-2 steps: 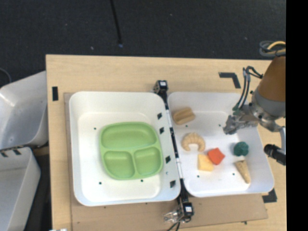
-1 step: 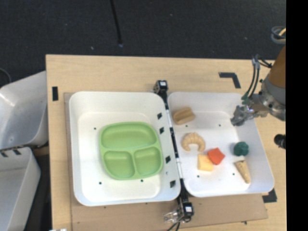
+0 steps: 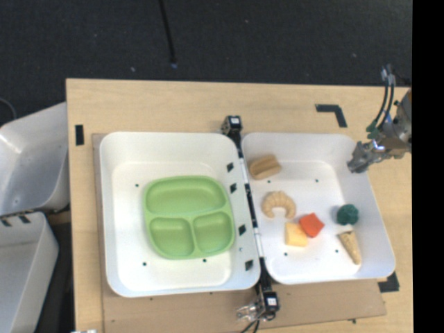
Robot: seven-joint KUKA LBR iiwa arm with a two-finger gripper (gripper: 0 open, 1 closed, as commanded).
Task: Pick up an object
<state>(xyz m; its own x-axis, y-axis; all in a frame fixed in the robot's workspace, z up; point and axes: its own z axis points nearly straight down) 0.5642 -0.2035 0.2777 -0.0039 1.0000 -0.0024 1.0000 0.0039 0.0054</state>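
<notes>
The right bin point(image 3: 326, 269) holds several small food toys: a brown bread loaf point(image 3: 264, 166) at its back left, a tan croissant point(image 3: 279, 203), a red block point(image 3: 311, 225) touching a yellow cheese wedge point(image 3: 296, 236), a dark green ball point(image 3: 347, 214) and a tan cone point(image 3: 350, 246) at the front right. My gripper point(image 3: 362, 158) sits at the bin's far right rim, up and to the right of the green ball. It is small and partly cut off by the view's edge.
The left bin point(image 3: 118, 207) holds a green divided plate point(image 3: 189, 216). A divider with black clips point(image 3: 244, 207) runs between the bins. Bare wooden bench point(image 3: 208, 103) lies behind both bins.
</notes>
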